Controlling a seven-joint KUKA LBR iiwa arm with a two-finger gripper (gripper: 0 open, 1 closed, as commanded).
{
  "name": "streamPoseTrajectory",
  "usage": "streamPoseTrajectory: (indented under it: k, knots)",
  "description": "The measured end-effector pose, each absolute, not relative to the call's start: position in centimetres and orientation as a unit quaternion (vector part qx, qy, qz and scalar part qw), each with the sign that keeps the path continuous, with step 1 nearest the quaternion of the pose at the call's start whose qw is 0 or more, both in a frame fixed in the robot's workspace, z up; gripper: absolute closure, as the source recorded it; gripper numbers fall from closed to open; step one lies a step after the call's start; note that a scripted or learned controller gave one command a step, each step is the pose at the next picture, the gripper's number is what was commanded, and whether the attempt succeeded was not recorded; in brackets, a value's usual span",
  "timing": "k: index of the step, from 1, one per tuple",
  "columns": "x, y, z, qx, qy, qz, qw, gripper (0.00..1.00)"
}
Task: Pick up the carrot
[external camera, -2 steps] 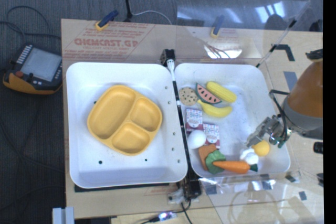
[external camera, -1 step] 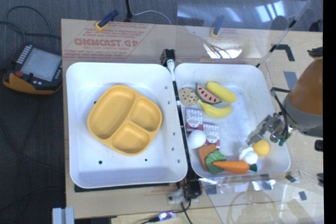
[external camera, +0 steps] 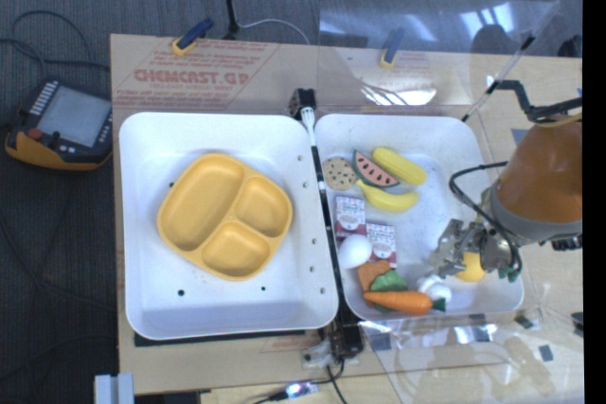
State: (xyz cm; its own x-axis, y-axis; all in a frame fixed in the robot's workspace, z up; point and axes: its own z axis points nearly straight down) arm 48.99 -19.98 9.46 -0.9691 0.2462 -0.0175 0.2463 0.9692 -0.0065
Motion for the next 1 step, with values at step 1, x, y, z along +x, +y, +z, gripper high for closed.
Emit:
streamPoseTrajectory:
  k: [1]
  knots:
    - [48.62, -13.12, 18.67, -0.149, 0.989, 0.0007, 0.003, 1.00]
